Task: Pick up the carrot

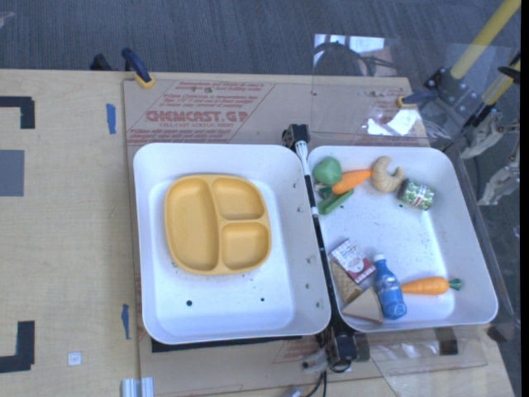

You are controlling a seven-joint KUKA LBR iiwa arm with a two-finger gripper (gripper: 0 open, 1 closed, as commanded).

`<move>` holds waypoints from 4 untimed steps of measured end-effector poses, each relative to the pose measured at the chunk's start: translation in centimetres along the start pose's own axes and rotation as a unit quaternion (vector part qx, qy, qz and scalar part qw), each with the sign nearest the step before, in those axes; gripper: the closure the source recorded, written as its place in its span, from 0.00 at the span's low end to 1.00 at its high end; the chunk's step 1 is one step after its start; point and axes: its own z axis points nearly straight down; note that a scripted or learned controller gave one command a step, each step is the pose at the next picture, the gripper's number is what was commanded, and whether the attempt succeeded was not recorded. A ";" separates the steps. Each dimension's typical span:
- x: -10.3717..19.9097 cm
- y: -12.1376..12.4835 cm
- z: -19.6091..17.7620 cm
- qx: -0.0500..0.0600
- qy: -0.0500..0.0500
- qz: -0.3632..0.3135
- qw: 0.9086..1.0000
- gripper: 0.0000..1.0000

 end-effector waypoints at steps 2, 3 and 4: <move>-8.5 -0.2 -3.9 -0.001 0.001 -0.087 0.996 0.00; -9.1 0.0 -8.3 -0.002 0.000 -0.247 0.969 0.00; -8.9 0.1 -3.8 -0.007 0.005 -0.394 0.919 0.00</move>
